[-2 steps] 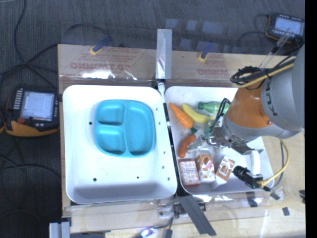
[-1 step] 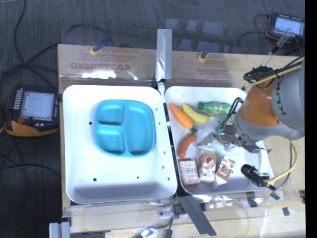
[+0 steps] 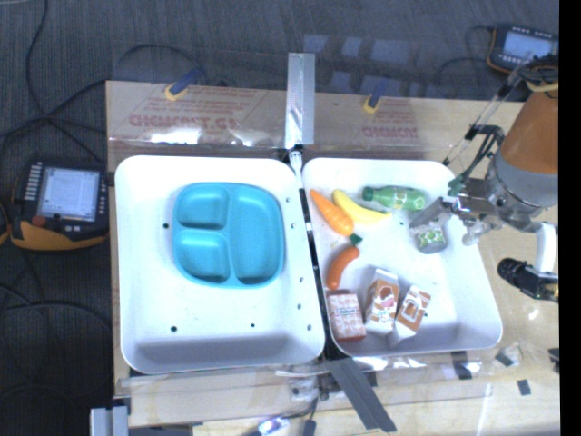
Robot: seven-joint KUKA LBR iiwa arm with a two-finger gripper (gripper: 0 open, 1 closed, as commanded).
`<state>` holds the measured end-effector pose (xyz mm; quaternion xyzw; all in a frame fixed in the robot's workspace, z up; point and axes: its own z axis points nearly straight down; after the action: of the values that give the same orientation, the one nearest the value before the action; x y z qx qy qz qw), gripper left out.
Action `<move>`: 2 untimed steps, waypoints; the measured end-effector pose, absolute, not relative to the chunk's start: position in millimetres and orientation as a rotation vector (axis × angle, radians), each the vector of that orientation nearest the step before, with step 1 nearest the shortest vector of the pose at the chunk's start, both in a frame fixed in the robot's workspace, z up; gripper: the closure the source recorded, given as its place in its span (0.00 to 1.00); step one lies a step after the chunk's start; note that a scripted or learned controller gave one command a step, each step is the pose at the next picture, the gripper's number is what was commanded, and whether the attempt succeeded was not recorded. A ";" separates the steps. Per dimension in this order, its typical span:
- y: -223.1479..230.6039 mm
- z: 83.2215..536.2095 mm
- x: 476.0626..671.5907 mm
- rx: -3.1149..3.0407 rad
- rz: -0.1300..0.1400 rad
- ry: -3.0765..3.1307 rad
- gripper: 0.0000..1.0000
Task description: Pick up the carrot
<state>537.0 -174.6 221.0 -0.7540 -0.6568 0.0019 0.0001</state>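
Observation:
The carrot [image 3: 342, 264], orange with a small green top, lies in the right bin [image 3: 472, 284] near its left wall, tilted with the green end up and to the right. My gripper [image 3: 437, 217] hangs over the right side of that bin, well to the right of the carrot and apart from it. Just below the gripper sits a small grey and green object [image 3: 429, 237].
A second orange tapered piece [image 3: 329, 212], a yellow banana [image 3: 359, 210] and a green bottle [image 3: 394, 196] lie at the back of the right bin. Three small cartons [image 3: 382, 303] stand along its front. The left bin [image 3: 145, 325] holds a blue divided plate [image 3: 227, 232].

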 end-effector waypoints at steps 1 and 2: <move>-117.3 136.9 565.8 -2.206 0.004 -2.231 0.00; -118.4 132.8 634.2 -2.031 0.006 -2.397 0.00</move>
<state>634.2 -118.4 132.8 -0.6465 -0.7629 0.0019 0.0000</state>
